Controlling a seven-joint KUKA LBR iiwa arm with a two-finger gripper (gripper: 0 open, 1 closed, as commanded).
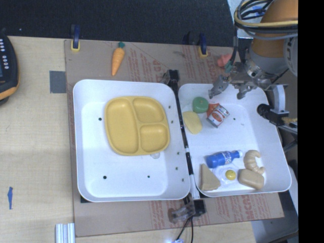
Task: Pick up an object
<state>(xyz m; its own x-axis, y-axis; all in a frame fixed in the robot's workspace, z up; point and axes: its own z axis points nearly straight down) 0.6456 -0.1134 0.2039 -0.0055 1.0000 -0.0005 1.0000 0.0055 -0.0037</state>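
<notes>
Jaws seemingly apart, above red can [218,114]

text: faint red print repeats across the cardboard sheet [147,59] under both bins, too blurred to read | red-and-white can [217,114] in right bin: label markings unreadable | blue bottle [223,158]: no legible label | dark device [7,65] at far left: rows of buttons, no characters legible

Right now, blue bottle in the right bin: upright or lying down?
Lying down. The blue bottle rests on its side on the right bin floor, white cap end pointing right, toward the croissant.
</notes>
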